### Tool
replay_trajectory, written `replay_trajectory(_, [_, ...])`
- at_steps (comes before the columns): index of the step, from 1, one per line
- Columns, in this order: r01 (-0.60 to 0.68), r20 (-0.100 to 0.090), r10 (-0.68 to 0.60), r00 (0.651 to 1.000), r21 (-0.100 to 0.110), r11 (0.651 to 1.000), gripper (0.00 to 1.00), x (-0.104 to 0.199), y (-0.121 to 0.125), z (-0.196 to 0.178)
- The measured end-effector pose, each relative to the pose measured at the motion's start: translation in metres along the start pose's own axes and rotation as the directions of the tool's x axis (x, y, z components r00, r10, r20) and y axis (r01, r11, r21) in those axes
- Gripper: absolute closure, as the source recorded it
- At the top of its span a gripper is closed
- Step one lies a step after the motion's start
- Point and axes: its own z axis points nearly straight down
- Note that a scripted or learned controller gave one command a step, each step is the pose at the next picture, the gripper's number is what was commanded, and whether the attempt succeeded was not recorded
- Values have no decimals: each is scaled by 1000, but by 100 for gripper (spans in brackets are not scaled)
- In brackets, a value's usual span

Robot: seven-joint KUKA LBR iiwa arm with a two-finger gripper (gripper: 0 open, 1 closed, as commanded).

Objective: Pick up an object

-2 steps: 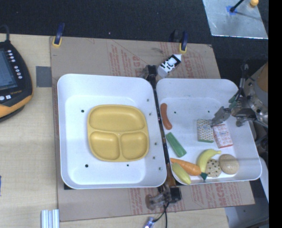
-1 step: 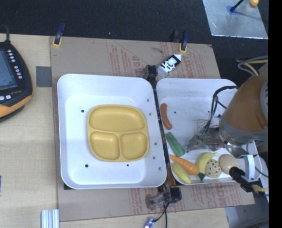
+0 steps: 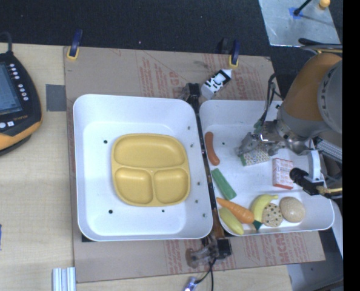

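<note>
Several toy foods lay loose in the right bin, ready for picking; the claw hung low over a pale speckled block, jaw state impossible to tell, nothing visibly held.

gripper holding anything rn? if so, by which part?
Cannot be told. The gripper sits low in the right bin, right over a small speckled greenish block, but no hold on it is visible.
</note>
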Motion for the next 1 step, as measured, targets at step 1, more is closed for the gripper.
replay_trajectory(1, [1,-1,-1,1000,2,1000,100,-1,0,-10])
